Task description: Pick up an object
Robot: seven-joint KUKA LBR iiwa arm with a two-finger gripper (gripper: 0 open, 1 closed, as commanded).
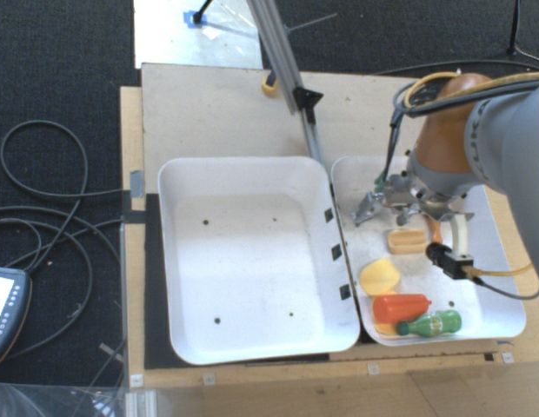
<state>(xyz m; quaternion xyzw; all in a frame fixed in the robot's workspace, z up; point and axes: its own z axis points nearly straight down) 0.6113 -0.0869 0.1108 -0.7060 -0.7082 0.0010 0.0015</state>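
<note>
- The gripper hangs over the far left part of the right bin, near the wall it shares with the left bin. Nothing shows in its grasp, and I cannot tell from this slant whether it is apart or together.
- 4 things lie in the right bin: a tan block just beside the gripper, a yellow piece below it, then a red piece and a green bottle by the near wall.
- The block looks like the best target: it is nearest and lies apart from the others.
- The red piece and the bottle touch, with the yellow piece close by, so a grasp there could catch 2 things or push 1 aside.
- To do it well, centre over the block, span its narrow side, and descend straight.
- Keep clear of the shared wall while moving across.
</note>
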